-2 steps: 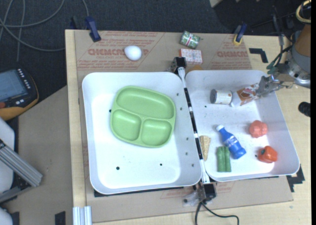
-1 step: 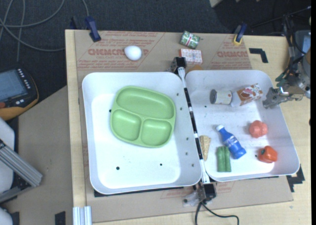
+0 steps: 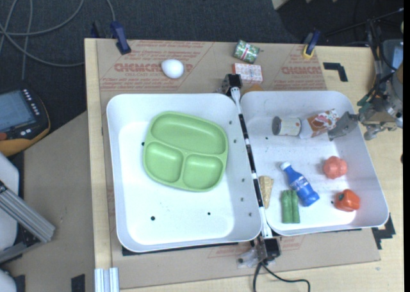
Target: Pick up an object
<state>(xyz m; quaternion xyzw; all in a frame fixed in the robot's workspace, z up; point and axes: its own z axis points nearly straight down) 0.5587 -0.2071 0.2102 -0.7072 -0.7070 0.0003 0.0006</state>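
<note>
The right bin [image 3: 365, 156] holds several objects: a grey can [image 3: 286, 126] on its side, a red-and-white packet [image 3: 320, 121], a pinkish-red ball [image 3: 334, 167], a red pepper [image 3: 346, 200], a blue bottle [image 3: 300, 184], a green piece [image 3: 289, 207] and a small cone [image 3: 266, 188]. My gripper [image 3: 356, 129] hangs over the bin's right rim, just right of the packet. It is open, with one dark finger [image 3: 339, 128] pointing toward the packet and nothing between the two fingers.
A green divided plate [image 3: 186, 151] lies in the left bin [image 3: 128, 214]. On the cardboard behind the bins sit a white egg [image 3: 172, 68], a green can [image 3: 246, 50] and a small packet [image 3: 248, 72]. Blue clamps [image 3: 120, 38] hold the back edge.
</note>
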